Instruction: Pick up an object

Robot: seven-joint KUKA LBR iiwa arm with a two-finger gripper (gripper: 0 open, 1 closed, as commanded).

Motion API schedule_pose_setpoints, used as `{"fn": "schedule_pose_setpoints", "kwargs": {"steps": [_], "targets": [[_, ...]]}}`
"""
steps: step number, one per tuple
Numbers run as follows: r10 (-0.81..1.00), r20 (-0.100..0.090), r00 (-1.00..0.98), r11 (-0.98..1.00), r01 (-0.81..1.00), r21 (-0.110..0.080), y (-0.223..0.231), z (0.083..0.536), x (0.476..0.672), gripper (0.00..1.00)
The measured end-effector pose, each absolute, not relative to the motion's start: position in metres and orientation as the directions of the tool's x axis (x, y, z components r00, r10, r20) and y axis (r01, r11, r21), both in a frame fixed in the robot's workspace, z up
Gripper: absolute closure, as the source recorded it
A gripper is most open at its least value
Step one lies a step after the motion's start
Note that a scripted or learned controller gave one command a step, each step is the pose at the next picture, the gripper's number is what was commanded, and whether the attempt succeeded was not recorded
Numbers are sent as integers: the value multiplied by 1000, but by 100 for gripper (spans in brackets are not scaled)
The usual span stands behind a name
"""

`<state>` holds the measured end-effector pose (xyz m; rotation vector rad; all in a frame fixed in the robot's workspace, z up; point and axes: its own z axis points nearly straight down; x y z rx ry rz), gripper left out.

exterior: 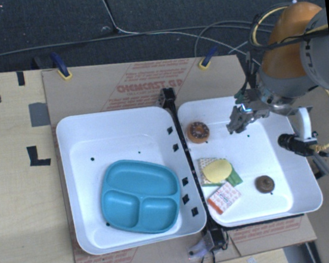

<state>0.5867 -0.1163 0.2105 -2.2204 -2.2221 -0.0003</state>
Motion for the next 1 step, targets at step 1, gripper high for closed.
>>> {"fn": "schedule_pose_setpoints", "kwargs": {"steps": [1], "targets": [[1000, 1, -5, 5, 1000, -1, -71, 214, 579, 100]]}}
